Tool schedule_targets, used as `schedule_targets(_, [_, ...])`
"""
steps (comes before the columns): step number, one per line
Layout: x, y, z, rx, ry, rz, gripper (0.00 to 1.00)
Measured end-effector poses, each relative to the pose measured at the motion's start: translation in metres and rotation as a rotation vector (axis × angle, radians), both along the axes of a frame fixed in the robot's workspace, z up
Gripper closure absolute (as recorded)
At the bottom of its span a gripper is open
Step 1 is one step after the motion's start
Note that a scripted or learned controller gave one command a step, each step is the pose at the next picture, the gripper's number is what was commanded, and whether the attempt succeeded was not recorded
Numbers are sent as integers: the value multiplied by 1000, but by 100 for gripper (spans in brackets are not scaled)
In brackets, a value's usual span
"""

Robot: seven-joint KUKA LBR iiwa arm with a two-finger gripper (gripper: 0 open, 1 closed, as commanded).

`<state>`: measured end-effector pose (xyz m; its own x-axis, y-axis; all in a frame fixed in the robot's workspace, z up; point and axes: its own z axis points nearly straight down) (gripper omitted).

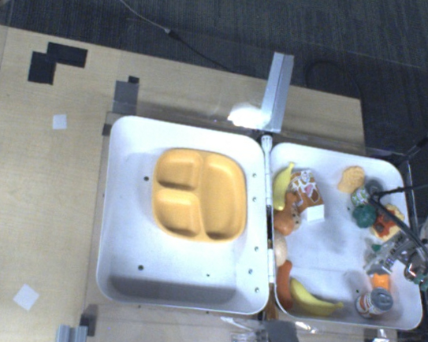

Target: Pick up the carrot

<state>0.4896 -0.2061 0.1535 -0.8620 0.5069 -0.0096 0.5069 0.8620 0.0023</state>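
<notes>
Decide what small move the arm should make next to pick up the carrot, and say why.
Probably a short shift toward the top of the view, then down. The gripper sits at the right side of the right bin. What looks like the carrot, an orange piece beside a green tuft, lies just above it in the view, so the gripper seems not yet centred over it.

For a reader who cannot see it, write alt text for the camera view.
Two white bins sit side by side: the left bin holds a yellow divided tray, and the right bin holds toy food, including a banana. The gripper hangs over the right bin's right side.
</notes>
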Motion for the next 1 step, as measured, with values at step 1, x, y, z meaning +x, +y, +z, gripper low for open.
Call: schedule_targets(1, [0,30,12,2,1,2,100])
